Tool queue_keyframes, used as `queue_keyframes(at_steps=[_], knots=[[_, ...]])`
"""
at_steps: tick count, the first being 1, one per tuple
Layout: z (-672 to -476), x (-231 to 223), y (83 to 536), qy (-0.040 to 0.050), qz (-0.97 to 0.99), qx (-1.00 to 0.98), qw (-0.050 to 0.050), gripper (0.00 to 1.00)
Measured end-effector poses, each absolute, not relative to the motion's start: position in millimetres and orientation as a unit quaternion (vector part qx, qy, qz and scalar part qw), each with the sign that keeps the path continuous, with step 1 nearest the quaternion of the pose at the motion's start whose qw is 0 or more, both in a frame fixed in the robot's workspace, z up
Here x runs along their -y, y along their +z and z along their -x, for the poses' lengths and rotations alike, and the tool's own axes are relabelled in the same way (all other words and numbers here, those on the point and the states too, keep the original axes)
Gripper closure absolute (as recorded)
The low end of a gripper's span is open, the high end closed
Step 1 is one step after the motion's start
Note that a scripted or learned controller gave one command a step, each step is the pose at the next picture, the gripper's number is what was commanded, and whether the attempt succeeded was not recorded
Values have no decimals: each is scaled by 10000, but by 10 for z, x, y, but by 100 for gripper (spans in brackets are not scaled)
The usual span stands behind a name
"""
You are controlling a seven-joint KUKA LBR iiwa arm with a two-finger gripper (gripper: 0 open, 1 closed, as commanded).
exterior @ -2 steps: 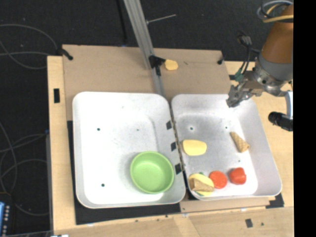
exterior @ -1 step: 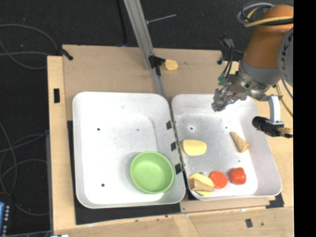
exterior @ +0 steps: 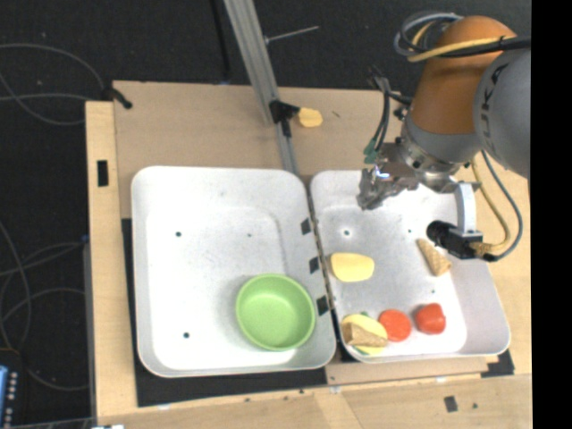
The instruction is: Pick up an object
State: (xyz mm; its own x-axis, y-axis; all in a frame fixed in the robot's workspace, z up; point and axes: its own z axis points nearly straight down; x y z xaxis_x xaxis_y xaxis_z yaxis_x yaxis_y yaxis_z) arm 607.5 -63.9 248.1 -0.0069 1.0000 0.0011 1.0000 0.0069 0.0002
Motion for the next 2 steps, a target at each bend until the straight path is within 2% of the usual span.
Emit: queue_keyframes(at_steps=[2], knots=[[-6042,-437,2283,0,7045,7097,7,100]])
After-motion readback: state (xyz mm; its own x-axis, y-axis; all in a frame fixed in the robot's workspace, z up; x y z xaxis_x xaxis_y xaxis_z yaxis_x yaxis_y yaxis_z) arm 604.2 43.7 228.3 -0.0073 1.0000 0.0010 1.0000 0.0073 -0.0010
